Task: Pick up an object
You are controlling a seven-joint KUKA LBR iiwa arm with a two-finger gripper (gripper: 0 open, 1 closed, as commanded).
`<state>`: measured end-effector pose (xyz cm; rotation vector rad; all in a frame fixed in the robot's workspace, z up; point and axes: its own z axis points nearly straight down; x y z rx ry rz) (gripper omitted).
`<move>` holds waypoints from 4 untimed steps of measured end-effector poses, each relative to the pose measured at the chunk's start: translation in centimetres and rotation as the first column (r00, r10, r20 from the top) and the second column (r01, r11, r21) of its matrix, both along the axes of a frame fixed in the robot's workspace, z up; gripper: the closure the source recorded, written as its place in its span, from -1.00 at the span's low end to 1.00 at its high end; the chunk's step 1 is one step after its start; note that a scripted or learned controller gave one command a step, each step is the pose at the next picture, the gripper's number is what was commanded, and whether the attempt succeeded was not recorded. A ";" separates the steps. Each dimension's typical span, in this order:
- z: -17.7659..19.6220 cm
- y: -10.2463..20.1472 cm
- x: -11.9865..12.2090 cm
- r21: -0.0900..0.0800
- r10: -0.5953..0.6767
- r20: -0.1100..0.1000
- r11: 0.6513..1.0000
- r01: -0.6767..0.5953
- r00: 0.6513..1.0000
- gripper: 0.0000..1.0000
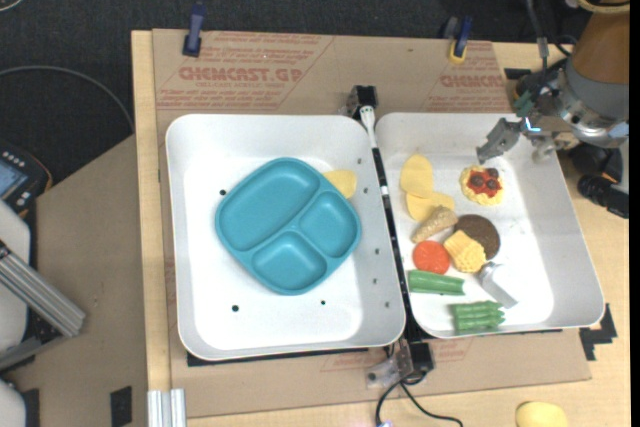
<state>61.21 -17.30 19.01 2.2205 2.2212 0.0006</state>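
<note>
My gripper [520,142] hangs over the back right of the right bin [570,245]. Its two fingers stand apart, open, with nothing between them. Just below its left finger lies a small round pizza piece [482,183]. Farther forward in the same bin are pale yellow chips [417,175], a tan piece [432,225], a brown cookie [482,232], a yellow waffle piece [464,252], a red tomato slice [432,257], a green bean [436,283], a green pod bundle [476,317] and a grey piece [497,290].
The left bin [200,165] holds a blue divided plate [288,225] and a small yellow piece [341,182] by its right wall. A black divider strip [380,195] runs between the bins. Blue clamps [193,30] sit at the board's back edge.
</note>
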 end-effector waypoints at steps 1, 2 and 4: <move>-7.2 -5.3 -3.6 0.003 -0.005 -0.007 1.000 0.005 1.000 -1.00; -1.8 0.3 -10.9 0.004 0.000 -0.006 1.000 0.000 1.000 -1.00; -0.5 9.8 -11.2 0.006 0.013 -0.003 1.000 -0.013 1.000 -1.00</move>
